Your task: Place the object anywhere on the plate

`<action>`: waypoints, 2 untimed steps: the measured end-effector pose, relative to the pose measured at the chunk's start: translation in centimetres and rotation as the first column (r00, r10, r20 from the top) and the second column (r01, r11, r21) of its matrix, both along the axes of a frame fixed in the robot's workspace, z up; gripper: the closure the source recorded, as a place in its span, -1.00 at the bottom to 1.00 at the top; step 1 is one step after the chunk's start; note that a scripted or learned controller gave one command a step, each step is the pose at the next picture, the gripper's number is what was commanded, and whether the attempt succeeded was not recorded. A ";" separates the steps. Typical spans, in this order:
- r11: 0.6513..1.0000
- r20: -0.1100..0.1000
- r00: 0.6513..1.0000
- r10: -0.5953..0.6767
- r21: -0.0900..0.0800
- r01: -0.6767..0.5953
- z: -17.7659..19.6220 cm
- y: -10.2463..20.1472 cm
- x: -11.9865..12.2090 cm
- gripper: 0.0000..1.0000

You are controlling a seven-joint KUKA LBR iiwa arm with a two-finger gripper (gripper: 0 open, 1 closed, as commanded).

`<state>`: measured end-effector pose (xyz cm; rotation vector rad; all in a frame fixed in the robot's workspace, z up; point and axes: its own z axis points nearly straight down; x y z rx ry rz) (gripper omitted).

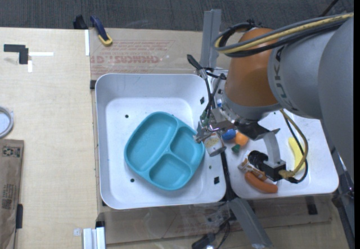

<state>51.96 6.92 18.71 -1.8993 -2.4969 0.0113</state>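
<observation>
Gripper (210,136) hangs over the bin divider at 3 o'clock of the blue plate (163,151), jaws' state can't be told, w/ small blue (228,135) & orange (241,139) toys just beside it, prob. light, hard, slippery, so best pinched across the middle.

- A blue plate (163,151) lies in the left bin (112,130).
- The gripper (211,140) hangs at the plate's right edge.
- An orange sausage (261,184) lies right of the plate.
</observation>
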 end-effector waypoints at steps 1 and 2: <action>1.000 0.000 1.000 -0.001 0.000 0.001 0.0 0.0 0.0 -1.00; 0.997 -0.002 0.997 0.079 0.000 -0.079 -5.1 3.8 -0.6 -1.00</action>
